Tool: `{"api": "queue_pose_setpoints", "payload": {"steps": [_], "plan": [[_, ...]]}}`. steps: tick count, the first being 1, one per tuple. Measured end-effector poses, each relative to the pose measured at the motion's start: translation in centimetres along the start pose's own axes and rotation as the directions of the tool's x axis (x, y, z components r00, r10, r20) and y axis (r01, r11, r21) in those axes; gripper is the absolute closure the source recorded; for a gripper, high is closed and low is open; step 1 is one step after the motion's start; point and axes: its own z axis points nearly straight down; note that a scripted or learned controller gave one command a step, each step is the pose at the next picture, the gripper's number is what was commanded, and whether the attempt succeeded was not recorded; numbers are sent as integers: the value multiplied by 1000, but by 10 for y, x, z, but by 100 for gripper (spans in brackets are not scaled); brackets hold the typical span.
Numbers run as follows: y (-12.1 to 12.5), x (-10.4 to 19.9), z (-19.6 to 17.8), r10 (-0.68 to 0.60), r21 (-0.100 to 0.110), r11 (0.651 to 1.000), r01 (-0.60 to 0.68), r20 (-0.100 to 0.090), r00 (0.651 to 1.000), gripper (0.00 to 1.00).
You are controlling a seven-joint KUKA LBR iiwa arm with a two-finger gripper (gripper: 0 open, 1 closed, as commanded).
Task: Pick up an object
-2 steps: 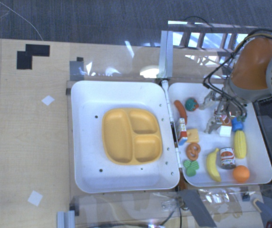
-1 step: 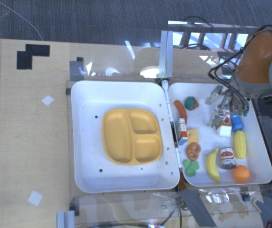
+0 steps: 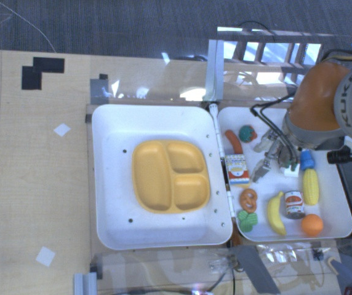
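The gripper [image 3: 267,160] hangs over the middle of the right bin [image 3: 346,223], its two metal fingers [image 3: 261,169] spread apart and pointing down-left, with nothing between them. The lower fingertip ends just right of a small carton [image 3: 237,169], which lies against the bin's left wall; whether it touches the carton cannot be told. The upper finger reaches toward a dark green ball [image 3: 246,133] and a red sausage [image 3: 233,142] that lie near the bin's far left corner, apart from the fingers.

Below the carton sits a pretzel [image 3: 248,198], and below that a green piece [image 3: 247,219] at the near left corner. A banana [image 3: 276,213] lies upright in the view beside a red-labelled can [image 3: 294,204]. An orange [image 3: 312,224] rests near the bin's front edge. A corn cob [image 3: 311,185] lies to the right of the can, with a blue piece [image 3: 307,160] just above it, close under the wrist.

The arm [image 3: 324,100], orange-banded, enters from the right and covers the bin's far right corner.

The left bin [image 3: 111,165] holds a yellow divided tray [image 3: 170,176], lying flat near its centre. Both bins sit side by side on a light wooden bench [image 3: 34,183].
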Motion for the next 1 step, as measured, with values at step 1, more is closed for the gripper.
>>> {"api": "queue_pose_setpoints", "payload": {"steps": [1], "plan": [[45, -47, 1, -279, 3, 960, 279, 1, 960, 0]]}}
